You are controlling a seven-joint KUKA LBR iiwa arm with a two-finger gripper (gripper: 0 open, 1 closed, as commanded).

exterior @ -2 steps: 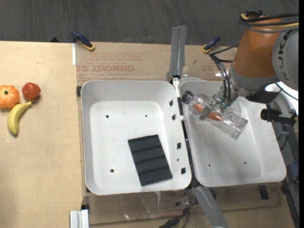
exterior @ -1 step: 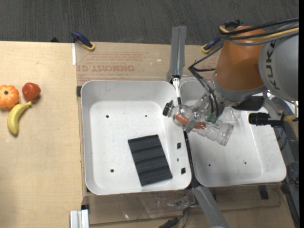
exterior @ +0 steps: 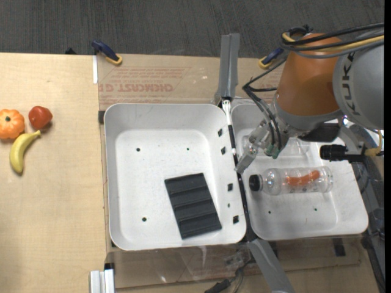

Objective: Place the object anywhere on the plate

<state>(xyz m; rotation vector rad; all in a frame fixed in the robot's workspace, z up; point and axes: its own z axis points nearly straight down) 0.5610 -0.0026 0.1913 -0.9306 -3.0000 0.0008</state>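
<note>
A clear plastic bottle [exterior: 292, 181] with a black cap and something orange inside lies on its side in the right bin [exterior: 342, 221]. A black ribbed rectangular plate [exterior: 192, 204] lies flat in the left bin [exterior: 131, 163], towards its front. My gripper [exterior: 259, 154] hangs over the left part of the right bin, just above and left of the bottle's cap end. It is open, and nothing sits between its fingers. The orange wrist band and grey arm hide the back of the right bin.
On the wooden bench at the far left lie an orange fruit [exterior: 9, 125], a red fruit [exterior: 40, 117] and a banana [exterior: 21, 151]. The two bins' adjoining walls [exterior: 235, 163] run right beside the gripper. Clamps [exterior: 107, 52] hold the cardboard at the back.
</note>
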